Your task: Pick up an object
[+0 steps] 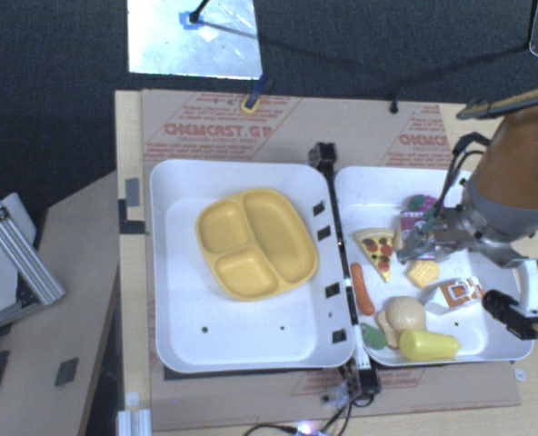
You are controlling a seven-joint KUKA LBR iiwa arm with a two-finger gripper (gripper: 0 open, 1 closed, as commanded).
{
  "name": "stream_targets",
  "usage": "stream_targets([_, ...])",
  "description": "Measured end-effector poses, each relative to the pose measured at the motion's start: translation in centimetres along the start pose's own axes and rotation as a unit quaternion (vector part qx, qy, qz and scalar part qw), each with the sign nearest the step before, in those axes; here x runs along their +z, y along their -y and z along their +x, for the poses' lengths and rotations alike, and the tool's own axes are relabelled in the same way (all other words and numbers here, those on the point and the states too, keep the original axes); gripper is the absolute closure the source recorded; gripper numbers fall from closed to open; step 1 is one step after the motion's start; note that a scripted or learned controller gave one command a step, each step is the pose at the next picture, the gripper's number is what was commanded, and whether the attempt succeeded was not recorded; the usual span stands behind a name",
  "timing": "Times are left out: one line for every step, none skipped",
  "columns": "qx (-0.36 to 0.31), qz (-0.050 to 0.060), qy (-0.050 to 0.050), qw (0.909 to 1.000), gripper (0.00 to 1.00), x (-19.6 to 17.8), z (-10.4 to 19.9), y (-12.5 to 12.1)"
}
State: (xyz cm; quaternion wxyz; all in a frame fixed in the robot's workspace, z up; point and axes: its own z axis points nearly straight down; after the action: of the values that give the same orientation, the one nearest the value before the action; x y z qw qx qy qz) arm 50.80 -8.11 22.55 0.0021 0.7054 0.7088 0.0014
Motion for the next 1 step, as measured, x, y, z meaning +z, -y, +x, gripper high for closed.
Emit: stream_targets([-0.003,0.001,-0.001,1.0000,1.00,-0.06,6.21,-0.63])
